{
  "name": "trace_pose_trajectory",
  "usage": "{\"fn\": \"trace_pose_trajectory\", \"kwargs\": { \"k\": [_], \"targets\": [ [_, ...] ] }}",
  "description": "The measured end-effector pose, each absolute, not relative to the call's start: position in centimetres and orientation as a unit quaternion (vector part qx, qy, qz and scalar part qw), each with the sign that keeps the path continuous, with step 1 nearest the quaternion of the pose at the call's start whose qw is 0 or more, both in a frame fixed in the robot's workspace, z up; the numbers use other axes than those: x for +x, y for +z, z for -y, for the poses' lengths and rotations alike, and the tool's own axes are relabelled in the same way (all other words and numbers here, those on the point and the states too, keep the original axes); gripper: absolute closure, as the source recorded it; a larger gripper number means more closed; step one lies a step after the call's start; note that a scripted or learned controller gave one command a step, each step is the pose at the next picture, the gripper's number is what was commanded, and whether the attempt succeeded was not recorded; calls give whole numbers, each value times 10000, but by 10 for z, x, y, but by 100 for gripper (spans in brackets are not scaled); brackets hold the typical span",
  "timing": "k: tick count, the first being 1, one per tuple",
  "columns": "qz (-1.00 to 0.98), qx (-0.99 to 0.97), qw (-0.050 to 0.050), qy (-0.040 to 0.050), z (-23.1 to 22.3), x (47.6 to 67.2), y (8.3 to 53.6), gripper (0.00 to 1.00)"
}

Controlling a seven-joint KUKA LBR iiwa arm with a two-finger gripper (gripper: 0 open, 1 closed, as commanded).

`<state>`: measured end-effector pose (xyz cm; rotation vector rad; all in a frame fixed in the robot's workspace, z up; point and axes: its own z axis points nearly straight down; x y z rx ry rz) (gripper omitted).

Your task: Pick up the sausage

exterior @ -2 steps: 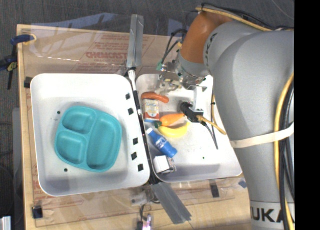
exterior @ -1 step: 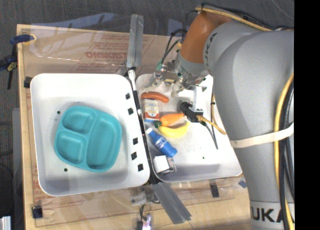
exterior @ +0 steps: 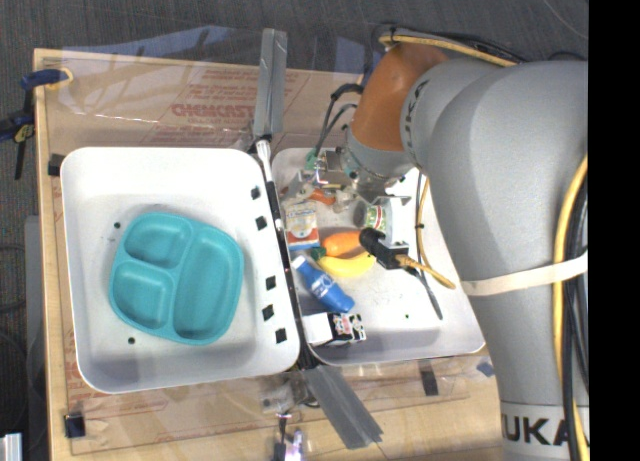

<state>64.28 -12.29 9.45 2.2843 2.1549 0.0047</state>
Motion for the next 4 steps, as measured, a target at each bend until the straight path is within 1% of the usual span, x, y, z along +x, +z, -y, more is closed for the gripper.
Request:
{"fn": "trace_pose_trajectory", "kwargs": {
  "k": [1,2,3,4],
  "targets": [
    [-6877,7260,-7,2,122,643,104,100],
    [-6877,7260,-7,1,122,643,104,0],
    [-6612,7502,-13,-10,137,657,93,0],
    [-6638,7479,-29,-25,135,657,103,100]
  ]
}}
